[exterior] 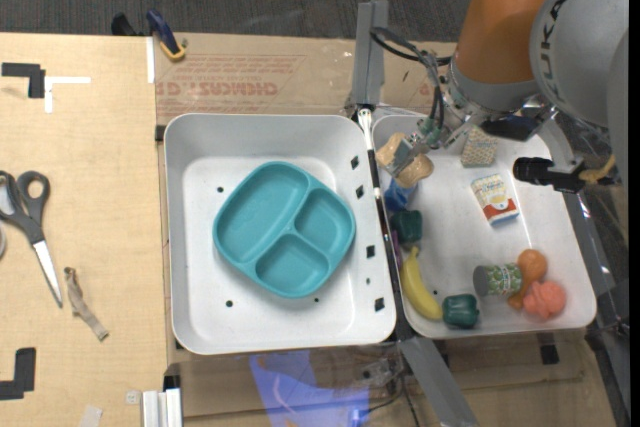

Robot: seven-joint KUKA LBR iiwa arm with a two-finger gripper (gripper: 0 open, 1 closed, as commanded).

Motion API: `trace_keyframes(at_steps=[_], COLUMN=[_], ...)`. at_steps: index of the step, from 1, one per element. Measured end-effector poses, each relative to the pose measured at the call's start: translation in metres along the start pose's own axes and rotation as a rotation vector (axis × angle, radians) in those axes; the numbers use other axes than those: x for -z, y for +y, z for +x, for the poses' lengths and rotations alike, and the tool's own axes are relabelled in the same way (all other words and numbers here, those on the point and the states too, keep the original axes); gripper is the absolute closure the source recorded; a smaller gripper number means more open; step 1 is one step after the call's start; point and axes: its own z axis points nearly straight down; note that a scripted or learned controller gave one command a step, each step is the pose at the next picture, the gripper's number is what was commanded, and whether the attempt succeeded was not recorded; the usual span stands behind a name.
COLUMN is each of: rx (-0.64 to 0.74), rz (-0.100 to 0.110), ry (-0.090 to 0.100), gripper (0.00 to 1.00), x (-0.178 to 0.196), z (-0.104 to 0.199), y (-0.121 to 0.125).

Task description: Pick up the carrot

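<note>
Presently the gripper is being held low over the far left corner of the right bin, just beside a tan, crumpled-looking item lying against the wall shared by the 2 bins; whether the gripper is wide or narrow cannot be told, since it is being hidden by cabling and by the arm's own bulk, and nothing is being seen held in it. No plainly carrot-shaped thing is being made out. The likeliest candidate is being judged to be the small orange item at the near right of that bin, touching a grey-green can and just beside a pink lump, well apart from the gripper. Several risks are being judged from this. A descent at the present spot is likely to be closing on the tan item instead, because the gripper is being aimed at the wrong corner. At the orange item, the can and the pink lump are being pressed so close that either may be nudged or clamped along with it, and a rounded surface may be squeezed out sideways.
</note>
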Motion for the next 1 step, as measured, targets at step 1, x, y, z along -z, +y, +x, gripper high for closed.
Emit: trace_keyframes(at_steps=[1], rx=[-0.179], rz=[0.002], ry=[0.004], gripper=[1.00], x=[0.0344], z=[0.0359], y=[-0.0941])
